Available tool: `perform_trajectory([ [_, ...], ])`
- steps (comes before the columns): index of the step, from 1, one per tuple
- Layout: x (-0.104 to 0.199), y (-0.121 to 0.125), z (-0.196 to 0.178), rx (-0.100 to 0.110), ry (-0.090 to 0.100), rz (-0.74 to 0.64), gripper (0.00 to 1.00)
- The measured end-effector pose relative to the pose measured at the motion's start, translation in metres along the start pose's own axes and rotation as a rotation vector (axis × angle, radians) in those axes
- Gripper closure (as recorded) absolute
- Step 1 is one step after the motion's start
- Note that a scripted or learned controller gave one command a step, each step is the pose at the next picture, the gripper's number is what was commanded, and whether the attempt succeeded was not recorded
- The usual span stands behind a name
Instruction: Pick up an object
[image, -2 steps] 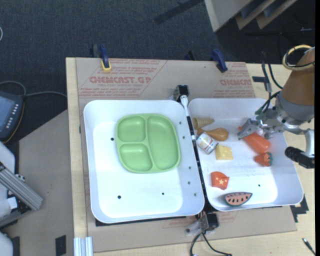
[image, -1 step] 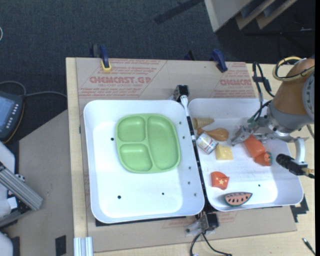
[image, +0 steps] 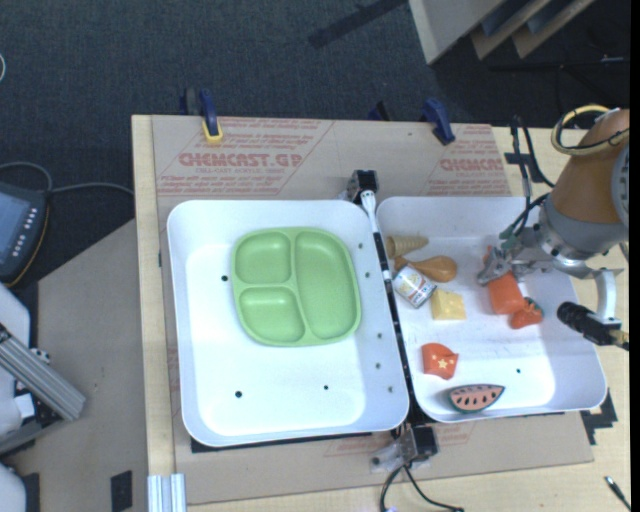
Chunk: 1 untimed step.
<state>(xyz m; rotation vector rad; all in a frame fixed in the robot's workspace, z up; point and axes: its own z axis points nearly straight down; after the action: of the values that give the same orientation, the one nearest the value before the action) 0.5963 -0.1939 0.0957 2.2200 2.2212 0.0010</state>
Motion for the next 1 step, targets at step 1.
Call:
perform_trajectory([
  [1, 0.0093, -0.0016, -0.0513, -0.005, -0.002, -0.001, 1.00],
])
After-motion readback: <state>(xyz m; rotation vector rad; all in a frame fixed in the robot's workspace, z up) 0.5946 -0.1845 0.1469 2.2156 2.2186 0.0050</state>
